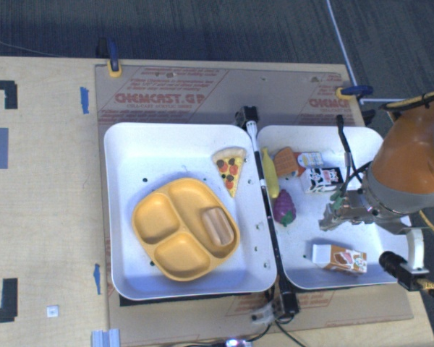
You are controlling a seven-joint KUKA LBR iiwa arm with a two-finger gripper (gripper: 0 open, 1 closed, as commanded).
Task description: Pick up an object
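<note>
1. Metal fingers on the gripper [338, 212] hang low over the right bin [362, 280], with the arm's orange band [414, 154] bulking up behind them; from where I stand I cannot tell how far apart they sit, and nothing shows between them.
2. Nearest the hand, just below it toward the bin's front wall, lies the small carton [339, 258], orange and white. It lies flat, its long axis running side to side across the bin, the white end pointing away from the arm toward the divider. I'd judge this the likeliest pick.
3. Just above the hand sits a black-and-white box [323, 178], with an orange block [286, 162] beyond it and a small white tube [310, 159] between them.
4. Further out, away from the arm, a purple toy [283, 207] and a yellow banana [269, 173] lie along the divider, the banana's length running front to back.
5. Farthest off, in the left bin [130, 150], are a yellow divided plate [182, 228] and a pizza slice [230, 166].
6. What could go wrong: the carton lies flat, so fingers closing along its length may slide over it or push it against the front wall. The dangling black cable [345, 157] by the wrist could brush the box.
</note>
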